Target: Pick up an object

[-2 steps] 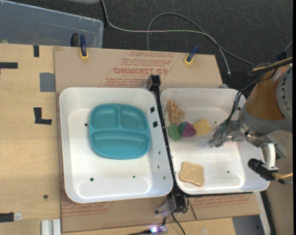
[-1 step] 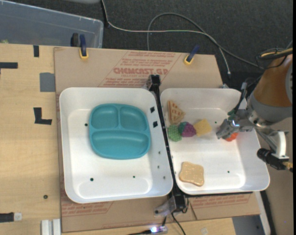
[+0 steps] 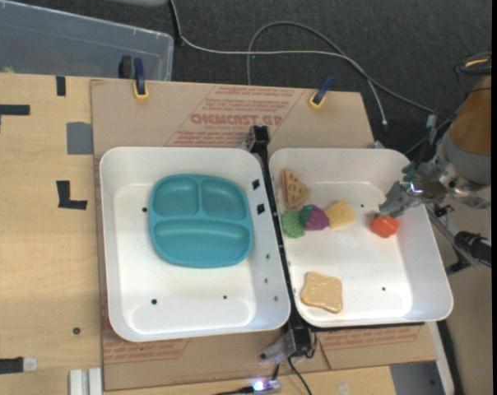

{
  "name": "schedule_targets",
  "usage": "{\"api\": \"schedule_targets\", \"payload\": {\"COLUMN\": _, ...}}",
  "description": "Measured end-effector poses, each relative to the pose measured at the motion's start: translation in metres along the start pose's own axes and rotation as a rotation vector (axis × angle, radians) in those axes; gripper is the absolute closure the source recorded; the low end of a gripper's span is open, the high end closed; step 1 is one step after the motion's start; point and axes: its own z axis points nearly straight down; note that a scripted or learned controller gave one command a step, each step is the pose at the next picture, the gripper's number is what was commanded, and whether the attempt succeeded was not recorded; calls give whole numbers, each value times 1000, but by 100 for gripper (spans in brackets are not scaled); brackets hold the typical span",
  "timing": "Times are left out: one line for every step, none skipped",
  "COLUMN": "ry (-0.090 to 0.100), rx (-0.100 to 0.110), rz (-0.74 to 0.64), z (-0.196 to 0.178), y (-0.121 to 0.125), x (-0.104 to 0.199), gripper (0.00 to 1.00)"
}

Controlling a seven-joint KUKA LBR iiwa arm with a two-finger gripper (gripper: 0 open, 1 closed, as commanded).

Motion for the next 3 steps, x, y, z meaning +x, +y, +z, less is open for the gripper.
{"api": "schedule_targets", "payload": {"ry": -1, "rx": -2, "rz": -1, "z": -64, "y": 1, "x": 1, "gripper": 100}}
{"api": "schedule_targets", "payload": {"ry": 3, "rx": 5, "rz": -4, "z": -65, "y": -6, "x": 52, "gripper": 100}}
{"api": "schedule_targets", "payload": {"ry": 2, "rx": 7, "rz": -2, "z": -51, "y": -24, "x": 98, "gripper": 100}}
